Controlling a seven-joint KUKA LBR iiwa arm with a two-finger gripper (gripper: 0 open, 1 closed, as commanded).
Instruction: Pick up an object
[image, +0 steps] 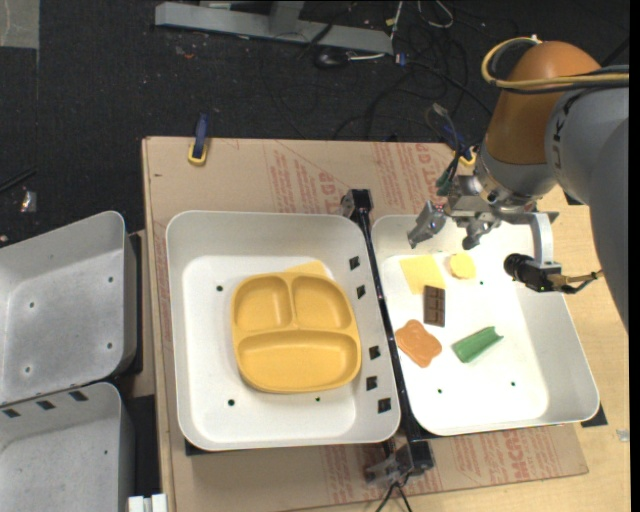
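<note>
The right bin (560, 395) holds several small pieces: a pale yellow square (420, 271), a small yellow round piece (461, 265), a brown block (434, 305), an orange piece (418, 343) and a green piece (476, 343). My gripper (449, 228) hangs over the bin's back left corner, just above the two yellow pieces. Its two fingers stand apart, open, with nothing between them.
The left bin (195, 400) carries a yellow divided tray (296, 333). A black divider (378, 320) runs between the bins. A black fitting (530, 270) juts from the wrist over the right bin. Grey lids (60, 300) lie at far left.
</note>
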